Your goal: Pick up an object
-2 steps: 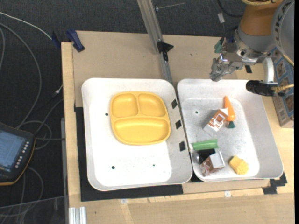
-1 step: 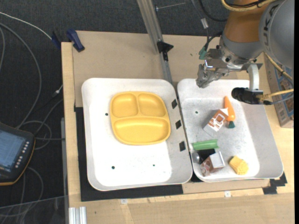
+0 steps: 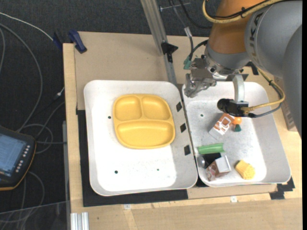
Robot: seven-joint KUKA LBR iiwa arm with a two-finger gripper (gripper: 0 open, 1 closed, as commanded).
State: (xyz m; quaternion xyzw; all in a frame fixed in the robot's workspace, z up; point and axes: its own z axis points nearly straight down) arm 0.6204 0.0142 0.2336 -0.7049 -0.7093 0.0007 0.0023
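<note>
While the gripper (image 3: 195, 86) hangs over the right bin's (image 3: 268, 169) far left corner, finger state impossible to tell, small objects (image 3: 222, 124) sit toward the bin's near edge.

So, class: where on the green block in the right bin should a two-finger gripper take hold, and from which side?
Probably across the short width of the green block, near its middle, coming straight down. It lies flat and long, running left-right. Its left end sits close to the bin wall and a dark item crowds its near side, so finger room there is tight.
</note>
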